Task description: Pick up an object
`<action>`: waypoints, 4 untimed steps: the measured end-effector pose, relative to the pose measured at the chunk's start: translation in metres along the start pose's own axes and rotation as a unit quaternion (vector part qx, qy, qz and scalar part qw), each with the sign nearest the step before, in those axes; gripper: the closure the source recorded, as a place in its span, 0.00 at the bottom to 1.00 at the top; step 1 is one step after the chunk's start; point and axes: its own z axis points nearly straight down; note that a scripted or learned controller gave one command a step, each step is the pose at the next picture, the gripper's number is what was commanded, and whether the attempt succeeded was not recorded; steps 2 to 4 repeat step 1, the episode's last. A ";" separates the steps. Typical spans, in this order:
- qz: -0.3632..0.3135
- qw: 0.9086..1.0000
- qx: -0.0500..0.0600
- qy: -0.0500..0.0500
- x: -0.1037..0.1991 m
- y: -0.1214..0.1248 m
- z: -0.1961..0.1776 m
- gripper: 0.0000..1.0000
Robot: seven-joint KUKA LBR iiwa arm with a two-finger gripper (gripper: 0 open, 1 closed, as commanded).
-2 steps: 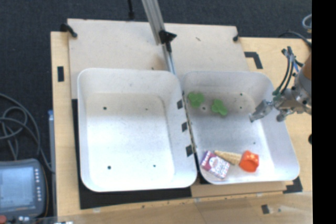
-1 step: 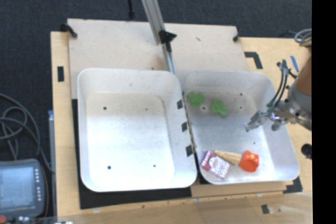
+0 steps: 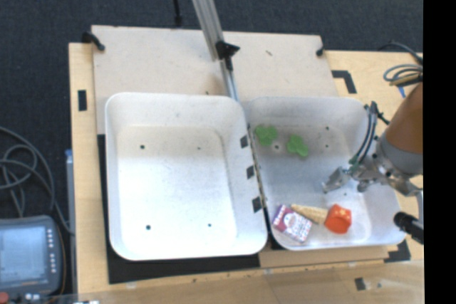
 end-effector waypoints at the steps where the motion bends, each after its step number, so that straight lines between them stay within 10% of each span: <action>1: 0.003 1.000 -0.006 0.000 -0.001 0.003 -0.015 1.00; 4: 0.003 1.000 -0.006 0.000 -0.001 0.003 -0.015 1.00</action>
